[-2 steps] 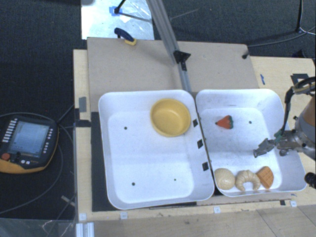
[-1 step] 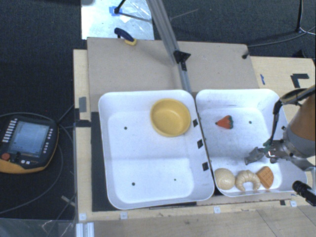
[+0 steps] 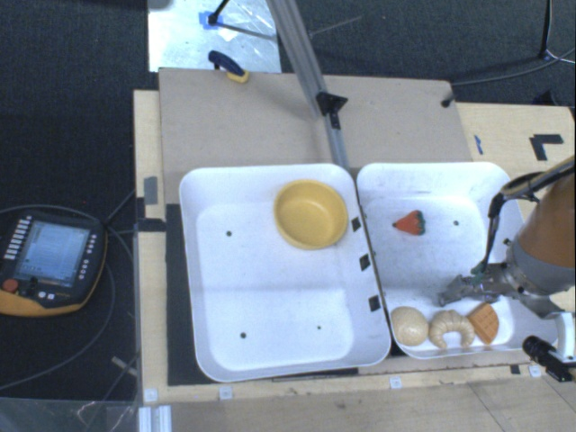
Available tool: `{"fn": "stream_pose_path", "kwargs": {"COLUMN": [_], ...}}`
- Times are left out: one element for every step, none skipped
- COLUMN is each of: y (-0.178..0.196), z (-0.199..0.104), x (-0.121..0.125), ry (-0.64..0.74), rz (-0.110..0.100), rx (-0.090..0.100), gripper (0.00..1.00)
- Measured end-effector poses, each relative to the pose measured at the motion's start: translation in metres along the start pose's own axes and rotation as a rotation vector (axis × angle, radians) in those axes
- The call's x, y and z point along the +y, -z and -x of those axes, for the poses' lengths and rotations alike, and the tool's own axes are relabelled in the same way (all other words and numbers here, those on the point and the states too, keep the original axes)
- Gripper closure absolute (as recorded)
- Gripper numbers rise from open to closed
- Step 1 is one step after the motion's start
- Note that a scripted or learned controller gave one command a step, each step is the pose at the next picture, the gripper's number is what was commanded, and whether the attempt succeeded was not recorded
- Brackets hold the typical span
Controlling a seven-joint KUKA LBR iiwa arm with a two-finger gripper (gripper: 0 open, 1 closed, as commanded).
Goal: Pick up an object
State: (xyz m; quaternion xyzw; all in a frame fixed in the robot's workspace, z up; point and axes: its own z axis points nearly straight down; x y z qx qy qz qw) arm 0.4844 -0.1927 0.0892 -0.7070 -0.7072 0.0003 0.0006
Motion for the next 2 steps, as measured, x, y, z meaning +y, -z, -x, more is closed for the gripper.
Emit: {"fn": "stream_pose_path", "kwargs": {"y": [0.012,0.054], "z": [0.0,-0.002], "x": [0.001,0.004], "ry": [0.0,0.001], "rz": [0.003,0.005], "rx": [-0.001,-0.002], "gripper": [1.0,1.0]}}
